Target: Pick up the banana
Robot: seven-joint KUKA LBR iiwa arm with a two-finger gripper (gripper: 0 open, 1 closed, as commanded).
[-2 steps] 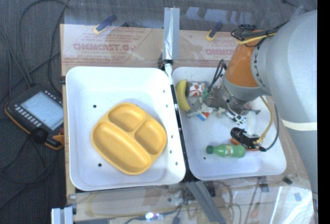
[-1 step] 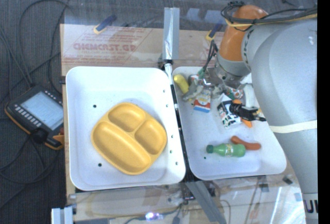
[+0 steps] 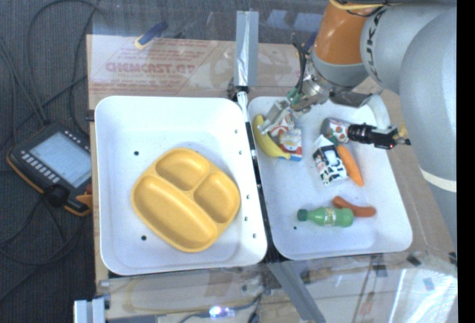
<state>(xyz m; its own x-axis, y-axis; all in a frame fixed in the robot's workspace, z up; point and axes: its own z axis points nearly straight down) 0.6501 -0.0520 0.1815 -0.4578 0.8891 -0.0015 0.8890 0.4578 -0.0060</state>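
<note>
Banana lies along the left wall of the right bin. Left of it, in the left bin, sits a yellow divided tray. My gripper hangs just above the banana's upper end; I cannot tell how its tips stand. Rightward lie a small carton, a carrot and a green bottle.

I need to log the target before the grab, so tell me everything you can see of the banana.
The banana is yellow, curved and looks unpeeled, lying flat in the right bin close to its left wall, near the far corner. Its right side sits against a red and white packet. The gripper is just above it; whether they touch cannot be told.
</note>
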